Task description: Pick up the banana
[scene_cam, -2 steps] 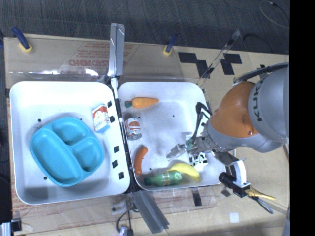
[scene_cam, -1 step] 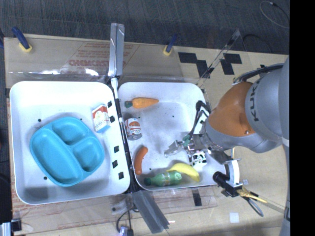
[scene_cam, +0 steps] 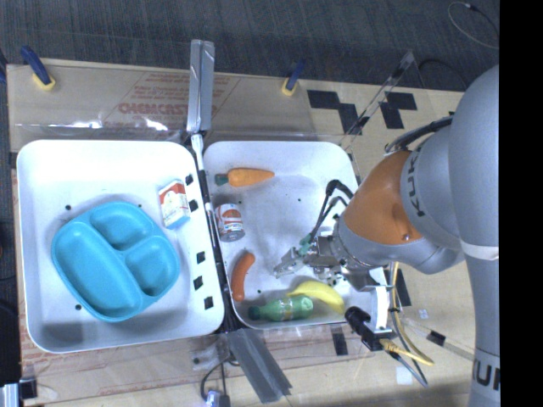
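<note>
Pincer (scene_cam: 293, 261), state unclear, just above banana (scene_cam: 318, 294) near right bin's (scene_cam: 280, 153) front edge

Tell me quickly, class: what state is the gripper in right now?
Gripper: above the banana in the right bin; open or closed cannot be told.

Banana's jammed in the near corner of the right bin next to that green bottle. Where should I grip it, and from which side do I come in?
Grip the banana across its thick middle, coming from straight above. It lies flat, its long side against the green bottle, so closing across the width near the bottle-free right half looks safest. The gripper hangs just up-left of it.
</note>
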Controlling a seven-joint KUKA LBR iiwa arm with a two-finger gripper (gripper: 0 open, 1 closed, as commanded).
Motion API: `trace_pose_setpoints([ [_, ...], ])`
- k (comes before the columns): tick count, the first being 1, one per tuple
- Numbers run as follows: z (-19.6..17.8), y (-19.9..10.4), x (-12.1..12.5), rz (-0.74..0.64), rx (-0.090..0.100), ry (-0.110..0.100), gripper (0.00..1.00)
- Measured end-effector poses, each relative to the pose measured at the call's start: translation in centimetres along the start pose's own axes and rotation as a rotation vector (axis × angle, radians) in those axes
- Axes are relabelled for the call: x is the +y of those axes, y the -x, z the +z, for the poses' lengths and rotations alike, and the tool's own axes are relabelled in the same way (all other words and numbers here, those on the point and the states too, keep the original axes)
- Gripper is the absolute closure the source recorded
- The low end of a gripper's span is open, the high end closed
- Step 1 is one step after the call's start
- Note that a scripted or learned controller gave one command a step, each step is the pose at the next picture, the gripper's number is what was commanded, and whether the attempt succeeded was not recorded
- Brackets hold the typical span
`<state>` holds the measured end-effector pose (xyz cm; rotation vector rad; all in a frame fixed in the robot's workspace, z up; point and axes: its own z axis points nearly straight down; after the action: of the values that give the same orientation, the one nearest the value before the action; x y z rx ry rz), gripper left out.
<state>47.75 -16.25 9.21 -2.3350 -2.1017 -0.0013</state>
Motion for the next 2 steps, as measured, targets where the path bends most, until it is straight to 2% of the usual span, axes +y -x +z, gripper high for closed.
trace_pose_setpoints([
  [1, 0.1, 2.7, 0.2, -0.245, 0.012, -0.007, 0.00],
  [2, -0.1, 1.4, 0.4, 0.177, 0.008, 0.001, 0.00],
])
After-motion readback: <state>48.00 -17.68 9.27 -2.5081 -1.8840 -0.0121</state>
